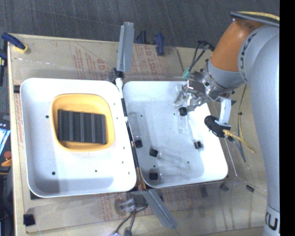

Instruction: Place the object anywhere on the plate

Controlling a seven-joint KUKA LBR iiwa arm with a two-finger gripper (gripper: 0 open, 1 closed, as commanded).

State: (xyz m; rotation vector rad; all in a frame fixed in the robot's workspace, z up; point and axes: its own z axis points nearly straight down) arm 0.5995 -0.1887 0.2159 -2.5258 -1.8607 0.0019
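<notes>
End effector over right bin, plate in left bin

Plate (83, 119), yellow-rimmed with a dark ribbed centre, lies in the left white bin (34, 161), toward that bin's far half and well apart from the arm. The right white bin (214, 166) sits just beside it; the 2 bins meet along a seam near the middle of the tabletop (64, 58).

The grey arm (265, 107) with its orange band (228, 45) reaches in from the right edge of the tabletop. Its end effector (187, 100) hangs over the far part of the right bin, near that bin's far right corner. Whether it is released or clenched cannot be told, and nothing can be made out within its grip.

In the right bin lie several clear, tube-like objects with small black ends: 1 (133, 127) near the seam with the left bin, 1 (184, 122) just below the end effector, and 1 (169, 157) toward the near edge. Which of them is the task's object cannot be told. None of them touches the plate.
</notes>
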